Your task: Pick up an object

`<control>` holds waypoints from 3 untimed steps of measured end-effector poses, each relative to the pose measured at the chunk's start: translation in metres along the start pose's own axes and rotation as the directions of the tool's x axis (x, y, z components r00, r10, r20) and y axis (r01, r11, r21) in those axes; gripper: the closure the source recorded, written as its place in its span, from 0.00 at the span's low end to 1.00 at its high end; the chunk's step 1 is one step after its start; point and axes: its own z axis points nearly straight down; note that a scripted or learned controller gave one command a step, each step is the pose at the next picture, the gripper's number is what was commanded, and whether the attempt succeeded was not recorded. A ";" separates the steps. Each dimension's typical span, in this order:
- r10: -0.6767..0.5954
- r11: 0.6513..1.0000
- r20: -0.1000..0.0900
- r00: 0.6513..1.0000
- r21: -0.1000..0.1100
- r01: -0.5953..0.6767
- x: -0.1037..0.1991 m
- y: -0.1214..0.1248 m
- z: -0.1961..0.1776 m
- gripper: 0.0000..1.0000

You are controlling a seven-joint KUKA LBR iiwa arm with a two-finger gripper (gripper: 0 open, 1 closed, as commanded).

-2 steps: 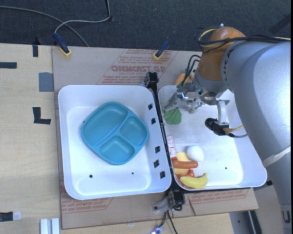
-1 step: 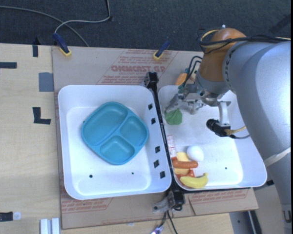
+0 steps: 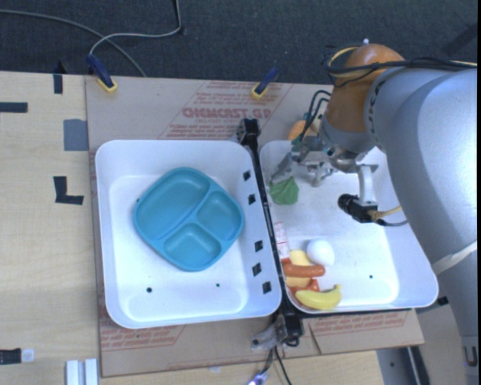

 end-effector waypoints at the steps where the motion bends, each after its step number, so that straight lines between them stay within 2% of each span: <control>1: 0.001 1.000 0.001 1.000 0.000 -0.001 0.001 0.000 0.000 0.00; 3: 0.000 1.000 0.001 1.000 -0.001 0.000 -0.002 -0.005 0.000 0.00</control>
